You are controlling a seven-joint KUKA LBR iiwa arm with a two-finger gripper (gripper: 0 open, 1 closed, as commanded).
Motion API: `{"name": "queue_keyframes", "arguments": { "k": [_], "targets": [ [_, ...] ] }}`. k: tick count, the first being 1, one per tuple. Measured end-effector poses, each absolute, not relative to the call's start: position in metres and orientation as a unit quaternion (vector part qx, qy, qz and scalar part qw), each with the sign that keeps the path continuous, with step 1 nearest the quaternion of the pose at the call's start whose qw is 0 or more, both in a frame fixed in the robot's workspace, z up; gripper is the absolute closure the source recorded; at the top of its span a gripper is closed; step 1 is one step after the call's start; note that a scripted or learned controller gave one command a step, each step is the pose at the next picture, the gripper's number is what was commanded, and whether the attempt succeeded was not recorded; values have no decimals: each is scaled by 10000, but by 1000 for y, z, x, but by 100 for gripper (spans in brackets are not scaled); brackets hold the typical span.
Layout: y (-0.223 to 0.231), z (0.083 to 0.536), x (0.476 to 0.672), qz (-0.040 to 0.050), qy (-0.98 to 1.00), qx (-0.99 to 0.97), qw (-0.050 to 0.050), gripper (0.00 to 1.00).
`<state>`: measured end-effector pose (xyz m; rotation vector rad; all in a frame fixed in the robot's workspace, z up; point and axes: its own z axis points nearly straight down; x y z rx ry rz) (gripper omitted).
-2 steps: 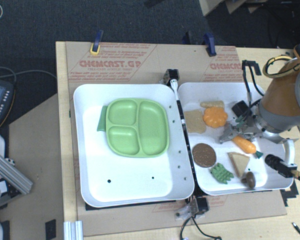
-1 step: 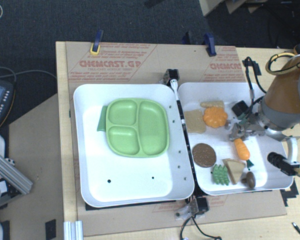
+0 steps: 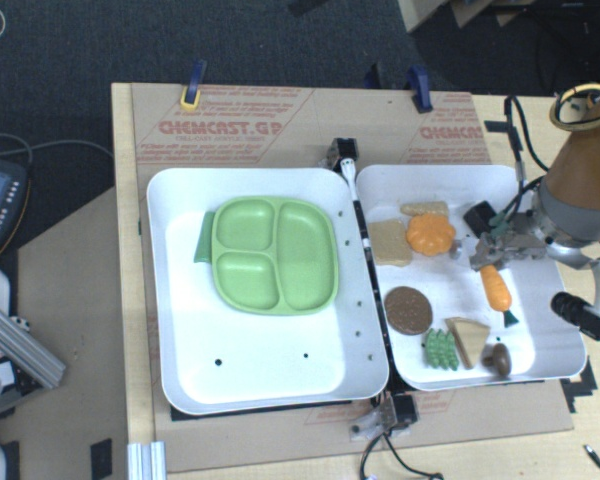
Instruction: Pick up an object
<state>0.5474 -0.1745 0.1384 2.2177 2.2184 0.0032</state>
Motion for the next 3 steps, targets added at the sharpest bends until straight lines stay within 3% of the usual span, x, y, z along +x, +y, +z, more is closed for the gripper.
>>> {"name": "queue_keyframes", "arguments": {
  "k": [2,3],
  "targets": [
    [-177,228,543,14,7075,7067,33,100],
    [-121,218,547,3,7090,7052,-14,100]
  ]
}}
